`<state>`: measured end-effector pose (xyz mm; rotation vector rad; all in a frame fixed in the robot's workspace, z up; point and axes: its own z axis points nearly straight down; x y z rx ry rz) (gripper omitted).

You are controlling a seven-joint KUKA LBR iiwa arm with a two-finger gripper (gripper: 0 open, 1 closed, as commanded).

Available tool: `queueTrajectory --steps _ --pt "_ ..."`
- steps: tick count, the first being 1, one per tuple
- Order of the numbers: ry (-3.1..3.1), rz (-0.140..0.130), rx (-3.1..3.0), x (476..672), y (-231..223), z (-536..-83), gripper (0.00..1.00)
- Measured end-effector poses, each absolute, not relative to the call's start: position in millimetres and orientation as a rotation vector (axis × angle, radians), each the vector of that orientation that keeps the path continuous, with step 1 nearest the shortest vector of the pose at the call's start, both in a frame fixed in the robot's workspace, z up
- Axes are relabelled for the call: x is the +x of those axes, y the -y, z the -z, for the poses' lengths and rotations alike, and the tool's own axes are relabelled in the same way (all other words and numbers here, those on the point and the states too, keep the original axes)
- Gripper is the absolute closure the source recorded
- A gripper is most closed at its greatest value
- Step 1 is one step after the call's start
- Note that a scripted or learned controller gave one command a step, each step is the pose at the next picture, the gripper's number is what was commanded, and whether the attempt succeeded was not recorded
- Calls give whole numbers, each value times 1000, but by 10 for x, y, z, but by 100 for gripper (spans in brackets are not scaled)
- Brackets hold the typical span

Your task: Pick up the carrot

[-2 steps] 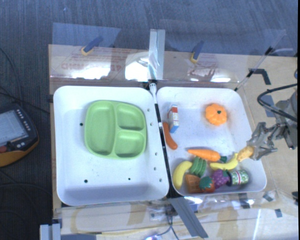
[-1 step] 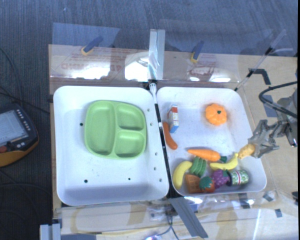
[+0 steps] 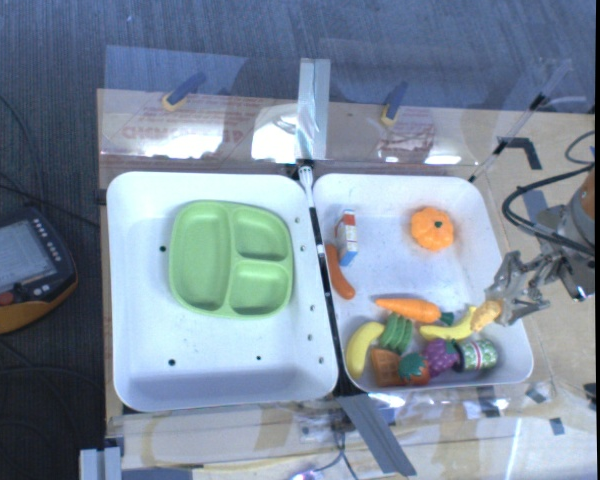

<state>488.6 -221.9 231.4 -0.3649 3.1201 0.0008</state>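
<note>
The carrot (image 3: 408, 308) is orange with a green top and lies flat in the right bin (image 3: 480, 200), pointing left, just above a pile of toy food. My gripper (image 3: 511, 290) hovers over the bin's right rim, to the right of the carrot and apart from it. Its fingers are spread open with nothing between them. A yellow banana (image 3: 467, 323) lies just below and left of the fingertips, its tip close to them.
The right bin also holds an orange pumpkin (image 3: 432, 229), a small carton (image 3: 347, 236), an orange sausage (image 3: 338, 271), a lemon (image 3: 362, 346), grapes (image 3: 440, 356), a strawberry (image 3: 413, 368) and a can (image 3: 479, 353). A green divided plate (image 3: 232, 258) sits in the left bin (image 3: 140, 358).
</note>
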Motion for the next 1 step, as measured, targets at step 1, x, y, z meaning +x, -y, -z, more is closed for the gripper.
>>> queueTrajectory --steps 1 --pt "-3016 0 -866 4937 2221 -2626 100"
